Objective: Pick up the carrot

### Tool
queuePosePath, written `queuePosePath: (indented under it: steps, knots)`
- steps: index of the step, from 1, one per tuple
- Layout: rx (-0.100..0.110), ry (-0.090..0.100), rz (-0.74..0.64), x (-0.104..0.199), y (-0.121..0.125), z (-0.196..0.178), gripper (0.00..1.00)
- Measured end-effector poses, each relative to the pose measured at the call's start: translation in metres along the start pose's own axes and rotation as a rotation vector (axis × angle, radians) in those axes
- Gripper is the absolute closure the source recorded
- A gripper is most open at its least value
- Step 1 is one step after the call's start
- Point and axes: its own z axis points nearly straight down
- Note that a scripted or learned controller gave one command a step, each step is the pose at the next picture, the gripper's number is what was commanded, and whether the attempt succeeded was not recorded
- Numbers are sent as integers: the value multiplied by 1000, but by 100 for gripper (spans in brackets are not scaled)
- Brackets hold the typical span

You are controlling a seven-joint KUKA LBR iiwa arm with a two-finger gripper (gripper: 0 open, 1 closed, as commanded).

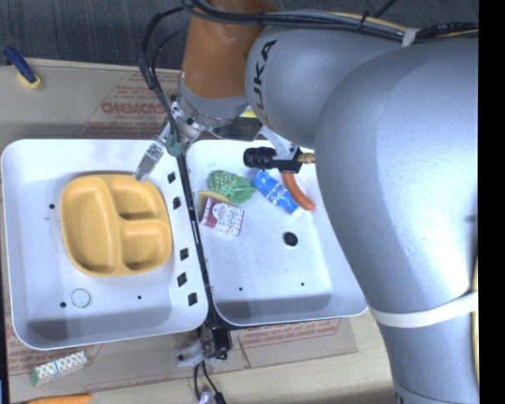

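The carrot [300, 194] is a small orange stick lying in the right bin [269, 305] near its far right side, right beside a blue packet [274, 188]. My gripper [149, 163] hangs over the far edge of the left bin [25, 251], just above the rim of a yellow divided tray [114, 222]. It is well left of the carrot, across the wall between the bins, and I see nothing in it. The large grey arm covers the right bin's far right corner.
A green leafy item [229, 184] and a red-and-white packet [223, 217] lie in the right bin left of the carrot. A small black round spot [290, 240] sits nearer the front. A wrapped packet [59, 367] lies on the cardboard outside the left bin.
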Motion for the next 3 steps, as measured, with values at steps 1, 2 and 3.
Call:
queuePosePath:
  steps: [1, 2, 3]
  knots:
    - [2, -1, 101, -38, -75, -53, 0]
    - [5, 5, 442, 32, -84, 1, 0]
    - [7, 5, 438, 32, -84, -9, 100]
